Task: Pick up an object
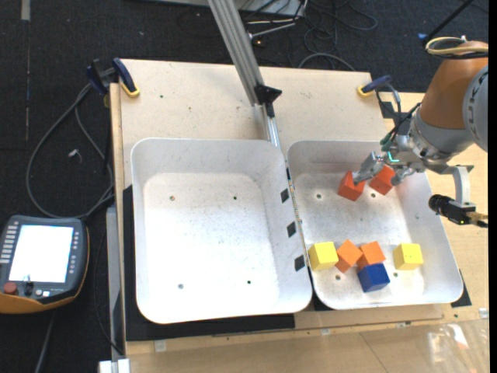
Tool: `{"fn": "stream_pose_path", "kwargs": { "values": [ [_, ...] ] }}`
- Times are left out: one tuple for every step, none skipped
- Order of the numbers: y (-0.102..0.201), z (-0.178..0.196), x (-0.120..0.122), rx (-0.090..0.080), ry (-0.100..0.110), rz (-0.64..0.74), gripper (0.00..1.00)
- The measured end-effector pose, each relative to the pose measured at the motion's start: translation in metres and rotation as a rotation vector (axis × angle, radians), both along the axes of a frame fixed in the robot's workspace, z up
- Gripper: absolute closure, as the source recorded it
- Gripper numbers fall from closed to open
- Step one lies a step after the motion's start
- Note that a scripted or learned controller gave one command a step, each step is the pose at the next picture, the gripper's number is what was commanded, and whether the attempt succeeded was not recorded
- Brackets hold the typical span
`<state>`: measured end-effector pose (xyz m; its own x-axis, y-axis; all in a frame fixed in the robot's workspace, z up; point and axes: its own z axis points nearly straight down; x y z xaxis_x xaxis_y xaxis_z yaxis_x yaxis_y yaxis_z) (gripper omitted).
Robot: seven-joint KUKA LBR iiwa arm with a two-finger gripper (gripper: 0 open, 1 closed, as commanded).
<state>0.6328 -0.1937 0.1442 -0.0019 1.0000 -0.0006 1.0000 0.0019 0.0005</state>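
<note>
Nearest the gripper (378, 167) we see two red-orange blocks, one just to its lower left (351, 186) and one right under it (381, 180); we cannot tell from this slant whether either sits between the fingers, nor whether the gripper is wide or narrow, so we would not count anything as held. The risk, in our judgement, is that the two blocks lie so close that closing on one shoves the other aside, or pinches a corner and lets it slip. The right bin's (435, 235) far wall and right rim are close behind the gripper, leaving little room that way. Further below the gripper a cluster waits: a yellow block (323, 254), two orange blocks (349, 252) (373, 251) and a blue block (373, 277), touching or nearly so, with another yellow block (408, 256) apart. Farthest off, the left bin (155, 224) offers broad open floor on the desk (194, 99).
</note>
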Motion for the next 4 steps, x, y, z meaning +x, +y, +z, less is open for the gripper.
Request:
{"fn": "stream_pose_path", "kwargs": {
  "values": [
    [0.0, 0.0, 0.0, 0.0, 0.0, 0.0, 0.0],
    [0.0, 0.0, 0.0, 0.0, 0.0, 0.0, 0.0],
    [0.0, 0.0, 0.0, 0.0, 0.0, 0.0, 0.0],
    [-0.0001, 0.0, 0.0, 0.0, 0.0, -0.001, 0.0]
  ]
}}
